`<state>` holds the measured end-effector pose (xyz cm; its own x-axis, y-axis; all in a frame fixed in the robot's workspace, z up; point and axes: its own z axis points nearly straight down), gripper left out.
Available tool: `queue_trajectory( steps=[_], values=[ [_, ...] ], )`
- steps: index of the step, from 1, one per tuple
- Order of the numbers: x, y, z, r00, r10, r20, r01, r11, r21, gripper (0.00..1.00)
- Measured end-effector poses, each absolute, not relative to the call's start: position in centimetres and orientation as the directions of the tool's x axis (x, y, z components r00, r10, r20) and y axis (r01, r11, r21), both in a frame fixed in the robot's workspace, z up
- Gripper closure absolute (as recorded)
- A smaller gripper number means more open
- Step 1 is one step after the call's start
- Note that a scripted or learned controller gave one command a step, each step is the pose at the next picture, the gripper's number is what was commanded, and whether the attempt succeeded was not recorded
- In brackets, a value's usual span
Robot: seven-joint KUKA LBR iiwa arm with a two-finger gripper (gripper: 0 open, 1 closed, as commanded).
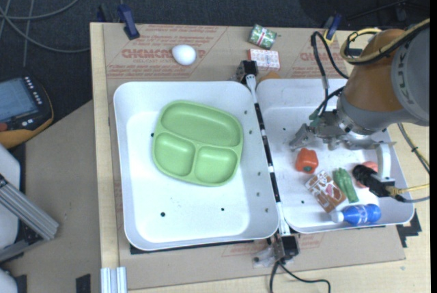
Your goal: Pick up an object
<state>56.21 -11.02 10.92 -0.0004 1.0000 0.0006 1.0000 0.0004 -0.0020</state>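
Camera view: left shallow white plastic bin [136, 169] holds a pale green three-compartment plastic tray [198, 143]. Right shallow white plastic bin [287, 107] has the grey arm with orange band [382, 80] over it. Two-finger gripper [313, 137] sits low, fingers spread apart, nothing between them. Just below it: small orange-red pepper-shaped toy [306, 160]. Nearby: brown-and-white snack wrapper [324, 190], green stick-shaped item [345, 187], blue-and-white bottle lying flat [358, 215] at the front edge.
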Motion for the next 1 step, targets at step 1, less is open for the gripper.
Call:
queue_trajectory(
  steps=[1],
  values=[
    [54.58, -9.58, 8.41, 0.001, 1.0, 0.002, 1.0, -0.001, -0.003, 0.0]
  ],
)
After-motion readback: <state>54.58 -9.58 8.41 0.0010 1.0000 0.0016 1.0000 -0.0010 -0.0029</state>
